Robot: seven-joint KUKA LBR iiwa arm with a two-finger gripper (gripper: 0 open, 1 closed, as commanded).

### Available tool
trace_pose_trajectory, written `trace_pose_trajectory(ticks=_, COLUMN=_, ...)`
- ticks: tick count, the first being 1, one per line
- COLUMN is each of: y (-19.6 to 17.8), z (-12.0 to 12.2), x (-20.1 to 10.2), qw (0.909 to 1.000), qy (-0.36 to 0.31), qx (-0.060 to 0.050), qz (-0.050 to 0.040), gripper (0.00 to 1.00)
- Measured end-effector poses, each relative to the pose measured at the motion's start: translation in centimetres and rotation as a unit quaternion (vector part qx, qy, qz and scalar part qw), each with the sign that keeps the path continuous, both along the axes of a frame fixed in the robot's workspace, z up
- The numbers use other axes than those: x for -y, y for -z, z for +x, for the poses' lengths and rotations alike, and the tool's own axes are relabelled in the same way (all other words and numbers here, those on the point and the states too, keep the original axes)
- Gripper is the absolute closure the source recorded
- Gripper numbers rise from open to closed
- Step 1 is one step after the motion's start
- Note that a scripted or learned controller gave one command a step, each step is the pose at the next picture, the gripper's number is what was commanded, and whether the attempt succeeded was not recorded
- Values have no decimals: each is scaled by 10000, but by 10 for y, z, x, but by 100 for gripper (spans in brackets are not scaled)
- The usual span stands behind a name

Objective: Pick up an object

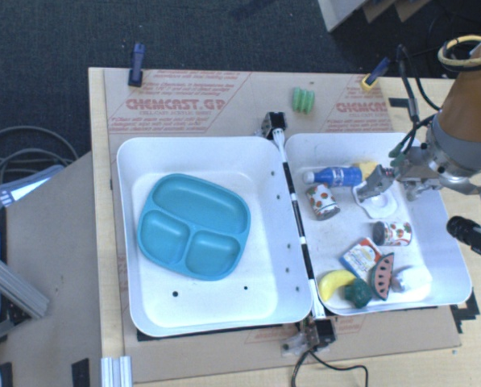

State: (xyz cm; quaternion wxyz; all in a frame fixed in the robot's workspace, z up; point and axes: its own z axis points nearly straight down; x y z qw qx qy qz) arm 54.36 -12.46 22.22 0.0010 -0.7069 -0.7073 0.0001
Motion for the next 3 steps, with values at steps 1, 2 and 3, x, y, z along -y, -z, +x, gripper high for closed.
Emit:
trace_pose_trajectory(ticks=1, y=85, z=1, x=49, qw=10000, qy=9, qx=-7, qz=-5, gripper=0)
trace_pose_trajectory(ticks=2, y=138, z=-17, x=56, qw=10000, qy=6, qx=-3, qz=-2, gripper=0)
trace_pose_trajectory(ticks=3, y=127, z=-15, x=57, qw=10000, qy=10, qx=23, qz=-11, gripper=100)
